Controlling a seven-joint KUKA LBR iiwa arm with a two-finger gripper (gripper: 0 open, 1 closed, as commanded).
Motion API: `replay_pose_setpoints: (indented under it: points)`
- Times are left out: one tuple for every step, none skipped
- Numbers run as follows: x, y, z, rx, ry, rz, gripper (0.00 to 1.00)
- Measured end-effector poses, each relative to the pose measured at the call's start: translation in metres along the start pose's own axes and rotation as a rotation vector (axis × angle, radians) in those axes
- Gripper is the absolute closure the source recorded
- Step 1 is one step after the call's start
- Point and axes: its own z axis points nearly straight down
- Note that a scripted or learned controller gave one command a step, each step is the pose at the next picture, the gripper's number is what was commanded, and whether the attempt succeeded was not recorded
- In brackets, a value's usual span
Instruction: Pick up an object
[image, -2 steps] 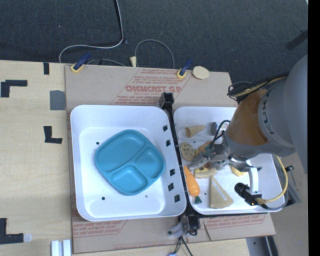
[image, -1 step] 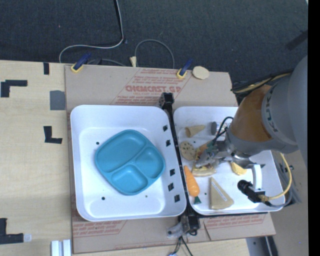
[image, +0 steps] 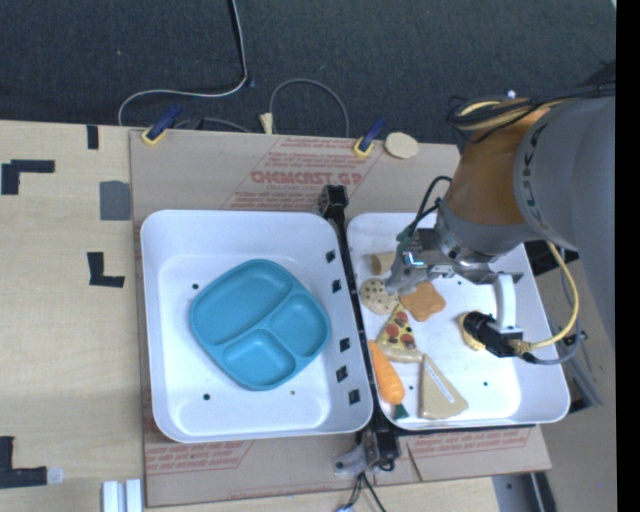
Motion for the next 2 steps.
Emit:
replay_pose_setpoints:
  points:
    - [-0.003, -0.003, 0.006, 0.009, -0.001, 0.006, 0.00]
    - [-0.049, 0.042, 0.096, 0.012, -0.003, 0.009, 0.00]
